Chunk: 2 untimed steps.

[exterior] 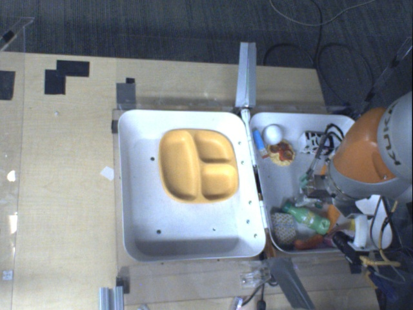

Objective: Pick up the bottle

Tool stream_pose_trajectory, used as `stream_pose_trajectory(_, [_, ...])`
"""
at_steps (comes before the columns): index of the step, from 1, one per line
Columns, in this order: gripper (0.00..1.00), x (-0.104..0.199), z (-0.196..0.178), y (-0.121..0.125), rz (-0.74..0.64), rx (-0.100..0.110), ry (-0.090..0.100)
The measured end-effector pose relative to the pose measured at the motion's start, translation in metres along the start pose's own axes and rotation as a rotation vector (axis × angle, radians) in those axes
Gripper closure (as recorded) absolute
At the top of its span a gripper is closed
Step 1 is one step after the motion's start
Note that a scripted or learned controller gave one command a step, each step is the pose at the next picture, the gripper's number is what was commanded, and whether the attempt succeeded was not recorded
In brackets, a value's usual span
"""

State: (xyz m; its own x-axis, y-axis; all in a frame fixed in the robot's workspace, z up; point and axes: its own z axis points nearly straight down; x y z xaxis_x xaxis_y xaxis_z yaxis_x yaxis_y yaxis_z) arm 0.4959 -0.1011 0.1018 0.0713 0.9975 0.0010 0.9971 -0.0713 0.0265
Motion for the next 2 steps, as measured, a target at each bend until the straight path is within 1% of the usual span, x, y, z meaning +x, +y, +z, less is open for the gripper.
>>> stream_pose_trajectory(1, [0.00,0.000,0.000,0.000,0.000,0.000,0.000])
stream_pose_trajectory(2, [0.00,0.004,0.012,-0.006,0.308,0.013,-0.003])
